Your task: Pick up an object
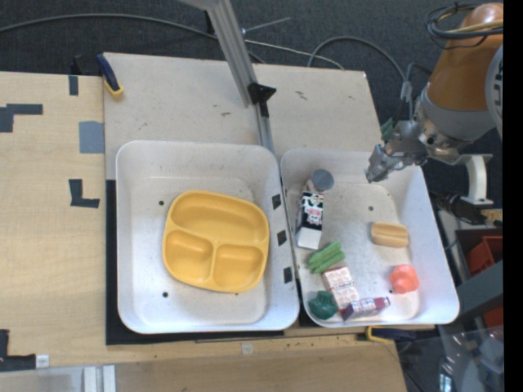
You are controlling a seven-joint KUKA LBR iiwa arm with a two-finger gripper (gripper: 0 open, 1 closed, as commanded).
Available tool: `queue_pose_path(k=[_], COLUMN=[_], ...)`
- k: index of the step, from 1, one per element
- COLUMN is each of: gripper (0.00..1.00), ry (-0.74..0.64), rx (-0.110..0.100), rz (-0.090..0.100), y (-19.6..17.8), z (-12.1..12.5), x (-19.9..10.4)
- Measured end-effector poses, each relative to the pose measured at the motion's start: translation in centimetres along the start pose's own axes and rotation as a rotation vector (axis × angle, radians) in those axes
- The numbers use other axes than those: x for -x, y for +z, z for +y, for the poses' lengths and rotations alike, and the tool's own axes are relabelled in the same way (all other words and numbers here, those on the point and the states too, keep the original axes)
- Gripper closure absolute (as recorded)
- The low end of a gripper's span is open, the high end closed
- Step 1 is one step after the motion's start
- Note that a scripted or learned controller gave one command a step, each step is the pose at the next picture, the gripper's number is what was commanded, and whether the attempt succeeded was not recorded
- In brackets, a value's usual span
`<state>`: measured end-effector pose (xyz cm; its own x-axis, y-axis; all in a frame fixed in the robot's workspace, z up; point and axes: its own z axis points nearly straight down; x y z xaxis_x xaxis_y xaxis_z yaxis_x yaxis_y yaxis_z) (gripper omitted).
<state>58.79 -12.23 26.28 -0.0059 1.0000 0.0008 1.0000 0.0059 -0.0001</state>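
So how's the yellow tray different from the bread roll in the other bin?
The yellow tray lies in the left bin; the bread roll lies in the right bin. The tray is far bigger, filling much of its bin, while the roll is one small item among several. The tray is a bright yellow divided dish with three compartments; the roll is a plain tan lump. Both lie flat, apart from the gripper.

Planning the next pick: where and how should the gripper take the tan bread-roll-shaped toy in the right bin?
Probably across the short width of the tan bread-roll-shaped toy, coming straight down from above. It lies flat with its long axis left to right, and bare floor of the right white bin surrounds it. The gripper is up-left of it, near the bin's far rim.
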Motion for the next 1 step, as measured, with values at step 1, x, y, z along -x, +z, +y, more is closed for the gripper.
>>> queue_pose_path(k=[1], gripper=[1.0], ry=[-0.001], rx=[-0.001], rz=[0.0], y=[0.19], z=[1.23], x=[-5.4])
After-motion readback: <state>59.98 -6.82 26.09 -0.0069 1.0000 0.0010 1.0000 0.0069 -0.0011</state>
